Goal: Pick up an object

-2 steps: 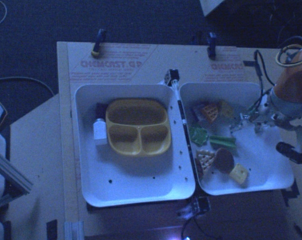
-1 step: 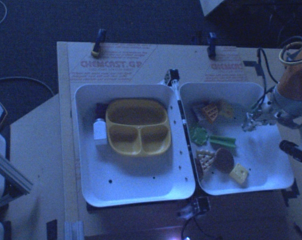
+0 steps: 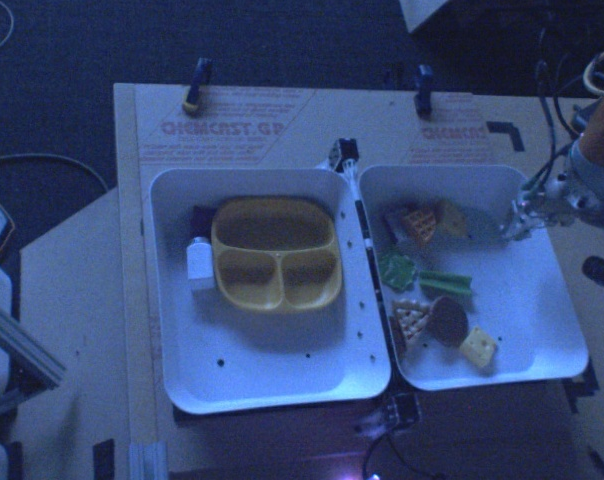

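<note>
The right bin (image 3: 542, 298) holds several toy food pieces: an orange waffle-like piece (image 3: 419, 224), a yellowish piece (image 3: 451, 218), a green leafy piece (image 3: 397, 268), a green bean-like piece (image 3: 447, 284), a lattice cracker (image 3: 410, 318), a brown round piece (image 3: 448, 320) and a yellow cheese wedge (image 3: 479, 348). My gripper (image 3: 523, 222) hangs over the bin's upper right part, right of the yellowish piece. Nothing shows between its fingers.
The left bin (image 3: 182, 348) holds a yellow divided plate (image 3: 277, 253), with a small white bottle (image 3: 200, 264) and a dark object (image 3: 203, 218) at its left. Clamps (image 3: 196, 86) sit on the board's far edge. Cables hang at the right.
</note>
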`<state>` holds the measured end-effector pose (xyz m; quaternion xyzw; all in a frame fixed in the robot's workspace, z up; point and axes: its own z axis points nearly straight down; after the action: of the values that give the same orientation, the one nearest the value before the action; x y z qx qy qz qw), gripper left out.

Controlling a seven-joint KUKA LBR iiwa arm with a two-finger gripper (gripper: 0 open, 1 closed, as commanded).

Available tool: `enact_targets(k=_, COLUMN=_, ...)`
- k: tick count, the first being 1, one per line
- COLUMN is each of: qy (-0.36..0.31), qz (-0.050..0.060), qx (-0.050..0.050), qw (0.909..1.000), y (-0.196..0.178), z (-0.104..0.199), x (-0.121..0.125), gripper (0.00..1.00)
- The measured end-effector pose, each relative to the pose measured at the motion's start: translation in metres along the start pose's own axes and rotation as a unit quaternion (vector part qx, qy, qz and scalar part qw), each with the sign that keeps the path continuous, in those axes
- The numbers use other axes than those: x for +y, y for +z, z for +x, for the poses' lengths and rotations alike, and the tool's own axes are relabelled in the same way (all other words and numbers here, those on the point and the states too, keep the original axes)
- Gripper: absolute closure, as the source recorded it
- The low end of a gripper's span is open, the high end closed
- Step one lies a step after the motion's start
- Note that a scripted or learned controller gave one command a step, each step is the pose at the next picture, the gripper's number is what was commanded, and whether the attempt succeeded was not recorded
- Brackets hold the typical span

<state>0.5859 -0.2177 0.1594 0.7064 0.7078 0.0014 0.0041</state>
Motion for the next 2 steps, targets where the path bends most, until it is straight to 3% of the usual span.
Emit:
enact_targets(k=1, qy=0.000, qz=0.000, qx=0.000, qw=1.0000, y=-0.045, z=-0.002, x=-0.004, gripper=1.00)
enact_targets(k=2, qy=0.000, qz=0.001, qx=0.000, qw=1.0000, y=-0.067, z=-0.002, x=-0.003, gripper=1.00)
